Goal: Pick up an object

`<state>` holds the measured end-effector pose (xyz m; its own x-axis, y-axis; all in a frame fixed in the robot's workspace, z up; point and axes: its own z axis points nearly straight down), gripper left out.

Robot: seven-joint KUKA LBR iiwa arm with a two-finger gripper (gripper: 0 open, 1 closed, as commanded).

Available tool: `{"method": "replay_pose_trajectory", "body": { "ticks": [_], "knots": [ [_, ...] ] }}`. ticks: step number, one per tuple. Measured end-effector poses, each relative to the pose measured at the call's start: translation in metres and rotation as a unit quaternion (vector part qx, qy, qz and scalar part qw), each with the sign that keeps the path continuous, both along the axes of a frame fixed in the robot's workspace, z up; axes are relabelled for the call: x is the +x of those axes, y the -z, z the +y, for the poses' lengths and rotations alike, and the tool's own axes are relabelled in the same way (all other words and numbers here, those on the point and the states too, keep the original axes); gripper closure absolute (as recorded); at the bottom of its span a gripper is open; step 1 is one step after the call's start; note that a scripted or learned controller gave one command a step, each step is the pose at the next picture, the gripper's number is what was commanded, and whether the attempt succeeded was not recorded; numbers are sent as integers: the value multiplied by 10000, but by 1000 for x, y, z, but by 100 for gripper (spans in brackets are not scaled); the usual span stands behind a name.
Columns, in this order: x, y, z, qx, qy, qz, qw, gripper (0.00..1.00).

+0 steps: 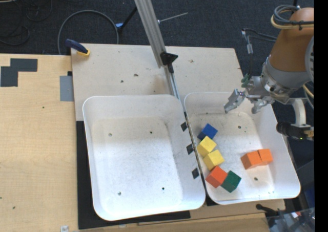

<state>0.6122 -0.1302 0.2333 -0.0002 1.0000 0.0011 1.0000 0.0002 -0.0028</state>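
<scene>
1. Counter [36, 139] of pale wood at the left, carrying two shallow white bins side by side, the left bin [102, 123] just beside the right bin [287, 174].
2. Nearest, along the right bin's front-left part: green cube [231, 181] touching red cube [217, 176], both close to the front wall.
3. A little farther in, up the same left side: yellow cube [214, 159], then a second yellow cube [207, 145] touching it, then blue cube [208, 131] at the far end of the row.
4. Off to the right, well apart from that row: orange block [257, 158], lying flat on the bin floor near the right wall.
5. Farther still, over the far edge of the right bin: jaws [248, 102] of the arm, hanging above the bin, spread apart and grasping nothing, one finger [231, 102] reaching out toward the left.
6. All blocks nearer the camera than the jaws, none between the fingers; blue cube closest, yet clearly apart from them.
7. Behind the jaws, at the right: grey wrist and orange band [293, 41] of the arm.
8. Farthest back: slanted metal rail [151, 23] rising from the gap between the bins, over a beige board [128, 69] and dark floor with cables.
</scene>
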Motion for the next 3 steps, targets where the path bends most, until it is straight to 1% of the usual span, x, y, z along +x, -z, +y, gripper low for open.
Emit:
{"method": "replay_pose_trajectory", "body": {
  "ticks": [1, 2, 3],
  "knots": [
    [-95, 30, 37, 12, 12, 41, 10000, 0],
    [-115, -66, 21, -13, 15, -42, 10000, 0],
    [-56, 27, 46, 4, -5, 32, 10000, 0]
  ]
}}
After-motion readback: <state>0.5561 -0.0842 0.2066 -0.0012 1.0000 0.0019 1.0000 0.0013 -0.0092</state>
